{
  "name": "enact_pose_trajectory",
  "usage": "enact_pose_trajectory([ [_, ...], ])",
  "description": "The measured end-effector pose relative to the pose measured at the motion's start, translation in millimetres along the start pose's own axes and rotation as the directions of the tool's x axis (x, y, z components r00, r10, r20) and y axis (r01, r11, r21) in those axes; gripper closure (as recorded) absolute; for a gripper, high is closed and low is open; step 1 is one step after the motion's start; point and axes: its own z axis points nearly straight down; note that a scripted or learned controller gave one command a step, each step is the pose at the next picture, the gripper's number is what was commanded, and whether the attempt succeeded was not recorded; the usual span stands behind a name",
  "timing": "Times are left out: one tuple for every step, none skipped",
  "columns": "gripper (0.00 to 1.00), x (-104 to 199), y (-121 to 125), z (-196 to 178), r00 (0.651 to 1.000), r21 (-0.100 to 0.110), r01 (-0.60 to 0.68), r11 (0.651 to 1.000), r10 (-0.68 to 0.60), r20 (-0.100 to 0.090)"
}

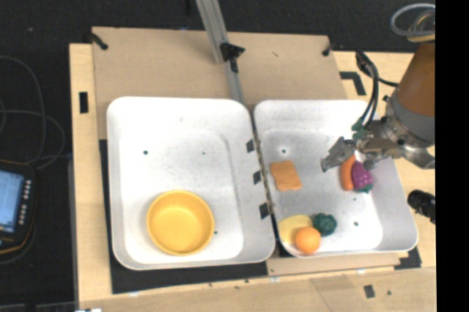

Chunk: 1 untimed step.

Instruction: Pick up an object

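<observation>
My gripper (350,159) hangs over the right part of the right bin (322,120), reaching in from the right. Directly beneath it lie a purple grape-like toy (361,177) and a small orange piece (346,175), side by side and touching; whether the gripper touches them I cannot tell. An orange-tan slab (285,176) lies left of the gripper near the bin's left wall. At the bin's front edge sit a yellow piece (292,223), an orange ball (308,240) and a dark green toy (325,223).
A yellow bowl (180,222) stands at the front of the left bin (176,135). A metal pole (209,3) slants up from behind the divider between the bins. A black device (13,201) lies at the far left, off the bench.
</observation>
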Motion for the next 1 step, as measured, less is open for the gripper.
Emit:
enact_pose_trajectory([
  [0.00,-0.1,0.0,0.1,1.000,0.000,-0.002,1.000,0.002,0.000],
])
